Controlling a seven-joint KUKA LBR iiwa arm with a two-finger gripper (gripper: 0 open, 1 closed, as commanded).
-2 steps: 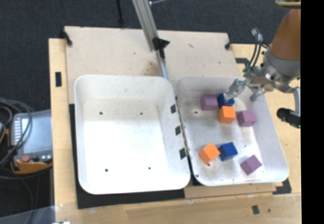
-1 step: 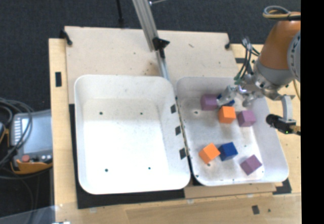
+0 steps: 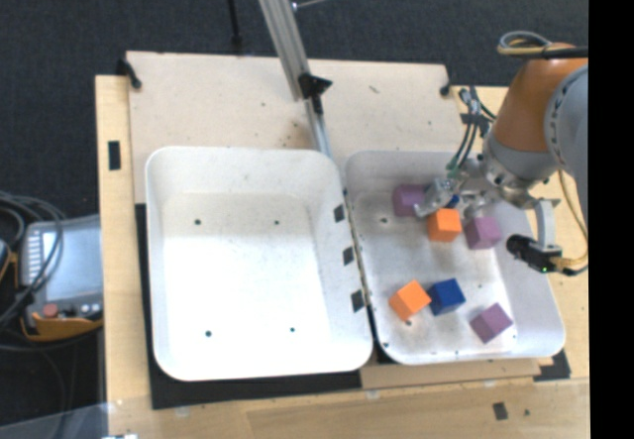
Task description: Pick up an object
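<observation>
gripper (image 3: pixel 448 197) hangs low over the right bin (image 3: pixel 540 328), at its far middle. finger state: cannot tell. orange cube (image 3: pixel 445 224) lies just below the tool in view, touching or nearly so; purple cubes (image 3: pixel 407 199) flank it on both sides.

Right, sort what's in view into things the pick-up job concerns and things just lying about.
Job:
gripper
orange block by the gripper
purple blocks
second orange block
blue block
right bin

Lying about:
left bin
metal rail
grey box left of the bench
</observation>
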